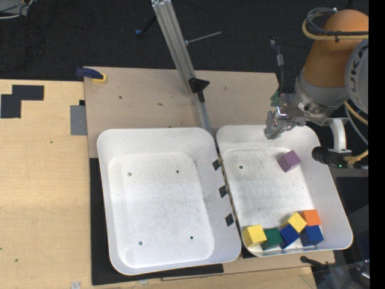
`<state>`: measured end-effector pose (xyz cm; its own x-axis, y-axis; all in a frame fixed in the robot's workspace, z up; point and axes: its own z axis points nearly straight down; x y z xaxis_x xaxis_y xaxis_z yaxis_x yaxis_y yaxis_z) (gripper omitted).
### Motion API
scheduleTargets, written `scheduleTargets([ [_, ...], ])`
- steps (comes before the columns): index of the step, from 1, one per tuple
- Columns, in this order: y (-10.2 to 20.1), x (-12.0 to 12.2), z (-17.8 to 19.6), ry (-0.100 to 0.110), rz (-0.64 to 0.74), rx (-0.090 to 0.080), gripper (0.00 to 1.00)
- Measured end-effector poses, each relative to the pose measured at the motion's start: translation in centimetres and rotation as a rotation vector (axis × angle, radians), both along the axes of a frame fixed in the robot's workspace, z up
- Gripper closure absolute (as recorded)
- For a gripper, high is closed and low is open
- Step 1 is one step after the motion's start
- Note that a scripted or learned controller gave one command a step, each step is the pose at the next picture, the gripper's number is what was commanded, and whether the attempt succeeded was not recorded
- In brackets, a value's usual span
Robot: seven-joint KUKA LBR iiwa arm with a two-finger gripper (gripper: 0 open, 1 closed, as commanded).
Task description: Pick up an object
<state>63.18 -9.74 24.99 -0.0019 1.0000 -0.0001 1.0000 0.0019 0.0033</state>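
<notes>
Here, the hand (275, 127) was seen above the right bin's (337, 212) far edge; whether it was released or clenched cannot be told. A purple block (289, 160) lay just beside it, inside the bin.

claw (275, 127) above right bin (337, 191) far edge | purple block (289, 160) near | nothing gripped

Purple block (289, 160) (white bins (120, 143))

Matt white plastic bins (157, 143), pale wood-grain bench (36, 179), ribbed metal rail (175, 41), seemingly glossy orange band (334, 47)
</notes>
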Motion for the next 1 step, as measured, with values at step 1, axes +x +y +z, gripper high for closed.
scheduleTargets([
  [1,4.53,-2.85,0.29,0.007,0.002,0.003,1.0],
])
